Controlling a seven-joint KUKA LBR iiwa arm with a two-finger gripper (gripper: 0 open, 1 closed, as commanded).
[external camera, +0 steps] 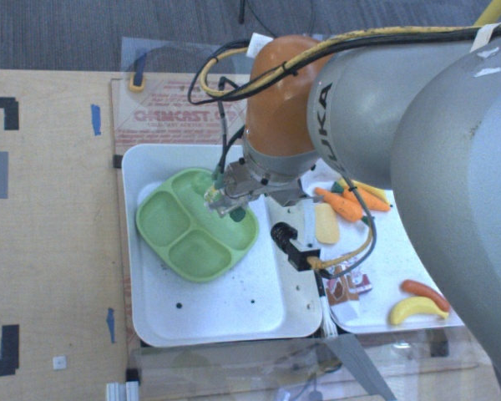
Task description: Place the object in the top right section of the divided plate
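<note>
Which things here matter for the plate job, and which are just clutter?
Job:
green divided plate
hand, over the plate's top right section

Clutter, all in the right bin:
carrot
pale yellow piece
red piece
banana
printed packet

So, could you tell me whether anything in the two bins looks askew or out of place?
The green plate in the left bin sits turned at a slant to the bin's walls; nothing looks spilled or damaged.
</note>
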